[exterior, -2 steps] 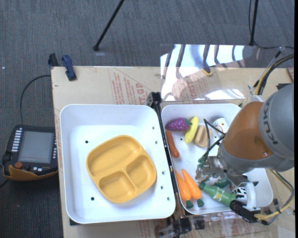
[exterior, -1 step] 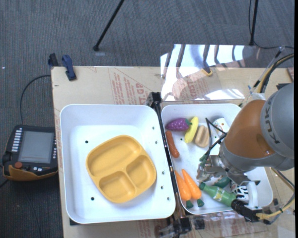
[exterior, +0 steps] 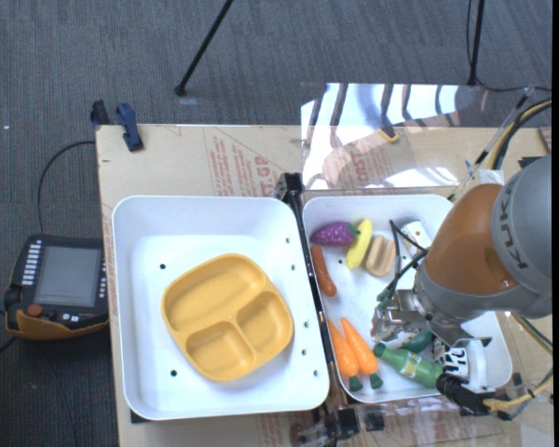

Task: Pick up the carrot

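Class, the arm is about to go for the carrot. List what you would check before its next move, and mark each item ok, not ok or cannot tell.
1. Carrot in plain sight in the right bin: ok.
2. Carrot free of neighbours: not ok, a second carrot lies against it.
3. Green bottle apart from the carrot tip: cannot tell.
4. Hand close to the carrot: ok.
5. Hand holding nothing: cannot tell.

Bare bin floor (exterior: 354, 291) above the carrot (exterior: 359, 345); green bottle (exterior: 408, 363) just right.
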`<state>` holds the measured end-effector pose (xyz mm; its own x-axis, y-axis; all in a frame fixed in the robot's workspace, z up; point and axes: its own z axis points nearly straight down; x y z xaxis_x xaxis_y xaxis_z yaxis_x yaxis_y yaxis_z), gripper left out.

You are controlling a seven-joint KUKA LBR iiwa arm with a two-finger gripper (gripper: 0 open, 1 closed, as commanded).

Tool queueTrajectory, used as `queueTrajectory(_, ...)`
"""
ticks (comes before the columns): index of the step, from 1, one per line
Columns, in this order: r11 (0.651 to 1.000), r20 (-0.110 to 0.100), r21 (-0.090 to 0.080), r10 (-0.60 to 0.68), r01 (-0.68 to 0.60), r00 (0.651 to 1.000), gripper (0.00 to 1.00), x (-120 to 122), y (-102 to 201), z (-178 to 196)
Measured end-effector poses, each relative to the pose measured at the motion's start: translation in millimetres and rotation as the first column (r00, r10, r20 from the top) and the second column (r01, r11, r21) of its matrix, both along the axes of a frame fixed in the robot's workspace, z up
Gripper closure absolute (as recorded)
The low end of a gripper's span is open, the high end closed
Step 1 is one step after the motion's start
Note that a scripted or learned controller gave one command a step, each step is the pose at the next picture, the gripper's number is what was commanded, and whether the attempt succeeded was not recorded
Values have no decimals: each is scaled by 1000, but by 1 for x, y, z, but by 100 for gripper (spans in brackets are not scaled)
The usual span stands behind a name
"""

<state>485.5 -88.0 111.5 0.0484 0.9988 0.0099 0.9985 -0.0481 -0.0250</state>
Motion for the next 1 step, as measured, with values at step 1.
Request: queueTrajectory(1, 1000, 0, 0, -3, 3, 1000, 0, 0, 0, 0)
